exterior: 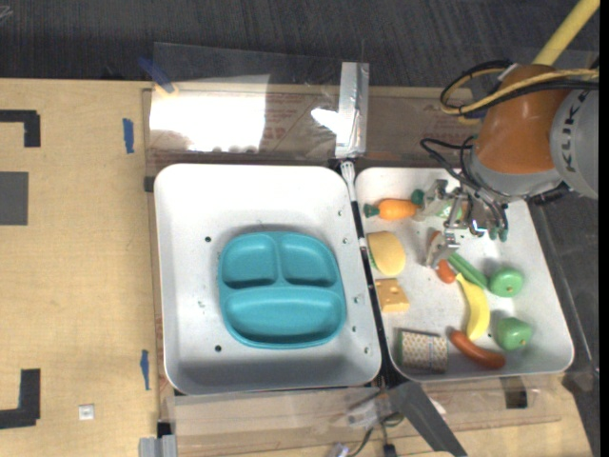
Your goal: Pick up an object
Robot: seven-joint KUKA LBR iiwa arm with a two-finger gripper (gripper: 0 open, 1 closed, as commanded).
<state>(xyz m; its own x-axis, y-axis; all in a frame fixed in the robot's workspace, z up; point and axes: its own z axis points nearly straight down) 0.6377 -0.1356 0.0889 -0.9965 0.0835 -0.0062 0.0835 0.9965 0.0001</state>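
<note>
My gripper (445, 238) hangs low over the upper middle of the right bin (554, 305), below the orange wrist band. Just left of it lies a toy carrot (394, 209). A yellow rounded piece (386, 252) sits to its lower left. Directly below the gripper are a small red piece (444, 272) and a long green pod (467, 268). Further down lie a banana (475, 312), two green apples (506, 282) (513, 332), a red sausage (479, 351), an orange cheese cube (392, 297) and a speckled grey block (422, 347). I see nothing held in the gripper.
The left bin (181, 217) holds a teal divided plate (281, 287). A clear plastic sheet (247, 112) lies behind the bins. Cables (476, 84) loop above the wrist. The bin walls meet at a ridge (362, 255) close to the carrot and the yellow piece.
</note>
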